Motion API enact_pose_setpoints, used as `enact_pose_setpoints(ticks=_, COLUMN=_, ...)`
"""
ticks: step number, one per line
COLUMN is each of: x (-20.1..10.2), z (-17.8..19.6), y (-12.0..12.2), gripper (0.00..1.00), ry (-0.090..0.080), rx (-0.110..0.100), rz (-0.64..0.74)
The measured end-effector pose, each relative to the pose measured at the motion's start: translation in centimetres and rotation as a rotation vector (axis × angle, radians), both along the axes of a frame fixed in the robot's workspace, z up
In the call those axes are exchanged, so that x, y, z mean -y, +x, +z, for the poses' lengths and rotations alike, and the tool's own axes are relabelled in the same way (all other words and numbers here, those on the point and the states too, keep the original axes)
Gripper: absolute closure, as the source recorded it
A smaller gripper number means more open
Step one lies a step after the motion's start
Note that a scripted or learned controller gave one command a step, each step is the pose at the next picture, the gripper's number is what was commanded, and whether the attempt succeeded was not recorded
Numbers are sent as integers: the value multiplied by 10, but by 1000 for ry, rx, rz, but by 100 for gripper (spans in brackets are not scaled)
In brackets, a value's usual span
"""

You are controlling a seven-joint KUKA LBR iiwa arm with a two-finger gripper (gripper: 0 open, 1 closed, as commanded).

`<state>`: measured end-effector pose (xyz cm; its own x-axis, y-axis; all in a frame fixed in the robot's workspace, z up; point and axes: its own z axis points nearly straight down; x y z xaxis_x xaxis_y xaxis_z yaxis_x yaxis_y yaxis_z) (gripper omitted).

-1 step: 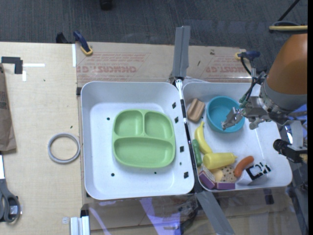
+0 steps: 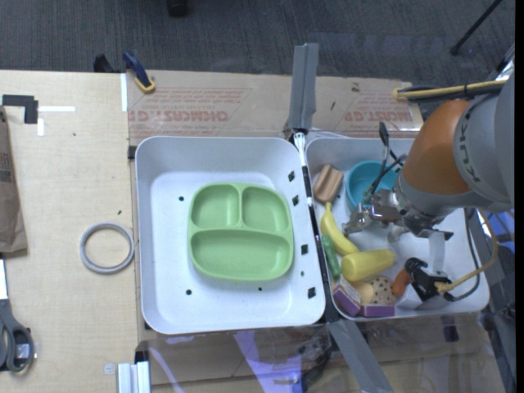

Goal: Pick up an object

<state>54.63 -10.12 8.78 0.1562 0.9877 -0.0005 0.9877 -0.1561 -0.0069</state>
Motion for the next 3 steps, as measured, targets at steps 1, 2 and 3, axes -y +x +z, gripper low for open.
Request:
enact_pose_setpoints(ticks=1, x=-14, z=103, y=-46, gripper=0, ry=0, rx=6, rz=192)
enact_pose_setpoints(ticks=2, x=-4, z=133, y=-68, gripper=0, ry=0, rx=7, rz=428)
enact_pose_setpoints(ticks=3, x=16, z=267, y=-67, gripper=0, ry=-1, rx=7, rz=550)
